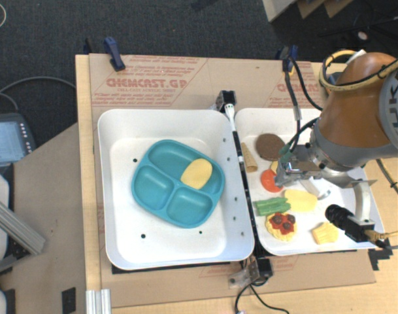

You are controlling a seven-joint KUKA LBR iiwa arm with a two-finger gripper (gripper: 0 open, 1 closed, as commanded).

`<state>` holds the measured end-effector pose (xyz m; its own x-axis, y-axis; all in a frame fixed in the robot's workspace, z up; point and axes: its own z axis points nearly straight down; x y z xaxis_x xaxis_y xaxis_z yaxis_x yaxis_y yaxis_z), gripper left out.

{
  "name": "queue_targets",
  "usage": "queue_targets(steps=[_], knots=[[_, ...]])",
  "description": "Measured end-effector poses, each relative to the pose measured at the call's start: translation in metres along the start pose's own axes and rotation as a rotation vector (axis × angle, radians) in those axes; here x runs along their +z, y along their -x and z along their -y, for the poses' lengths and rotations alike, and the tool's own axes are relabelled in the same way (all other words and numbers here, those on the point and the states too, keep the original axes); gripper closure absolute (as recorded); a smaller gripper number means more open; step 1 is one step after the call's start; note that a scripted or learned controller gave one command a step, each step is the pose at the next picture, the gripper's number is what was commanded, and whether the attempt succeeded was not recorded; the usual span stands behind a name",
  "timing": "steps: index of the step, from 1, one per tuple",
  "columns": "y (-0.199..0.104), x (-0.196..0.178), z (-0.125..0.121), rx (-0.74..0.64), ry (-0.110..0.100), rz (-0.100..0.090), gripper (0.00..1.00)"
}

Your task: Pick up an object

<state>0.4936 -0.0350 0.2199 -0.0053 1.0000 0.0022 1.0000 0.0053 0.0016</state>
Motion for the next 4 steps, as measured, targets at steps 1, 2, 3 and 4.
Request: queue_targets(steps=[1, 2, 3, 4], knots=[[-0.071, -0.065, 0.013, -0.004, 0.006, -0.002, 1.00], [-0.093, -0.246, -0.006, 0.001, 0.020, -0.001, 1.00], [-0.061, -0.104, 0.016, 0.010, -0.018, 0.004, 1.00], [-0.100, -0.094, -0.060, 0.001, 0.003, 0.003, 1.00]])
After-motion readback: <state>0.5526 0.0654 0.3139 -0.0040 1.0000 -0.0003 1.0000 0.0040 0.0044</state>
